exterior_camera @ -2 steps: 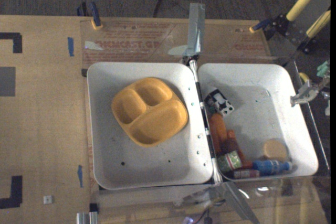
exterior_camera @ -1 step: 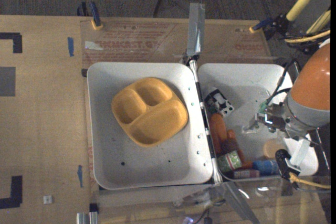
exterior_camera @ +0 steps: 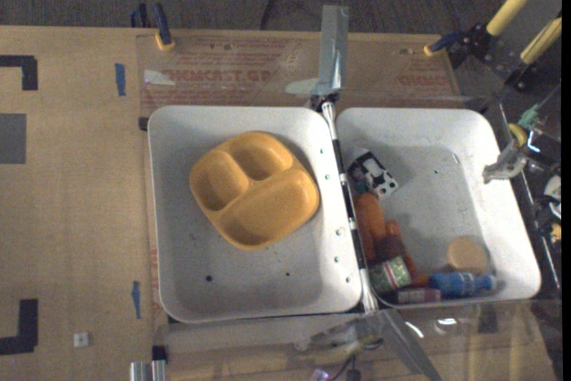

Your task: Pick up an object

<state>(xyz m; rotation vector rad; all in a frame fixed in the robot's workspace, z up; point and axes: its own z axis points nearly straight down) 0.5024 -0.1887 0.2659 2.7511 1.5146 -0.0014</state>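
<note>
Two white bins sit side by side on your desk (exterior_camera: 71,219). The left bin (exterior_camera: 178,281) holds a yellow plate (exterior_camera: 254,189) with three dips in it, lying flat near the middle. Every other thing you could pick lies to the right of the plate, in the right bin (exterior_camera: 428,138). Closest to the plate is a small black and white toy (exterior_camera: 373,173). Just below it lies an orange carrot (exterior_camera: 369,217), touching a red bottle (exterior_camera: 393,243). Lower still sits a green can (exterior_camera: 390,275), with a blue bottle (exterior_camera: 462,284) lying on its side beside it. A round tan lid (exterior_camera: 467,254) rests just above the blue bottle. Far right of the plate, the shiny end of the arm (exterior_camera: 508,158) hangs over the bin's rim. You cannot tell if the jaws are open or closed, and nothing shows in them.
</note>
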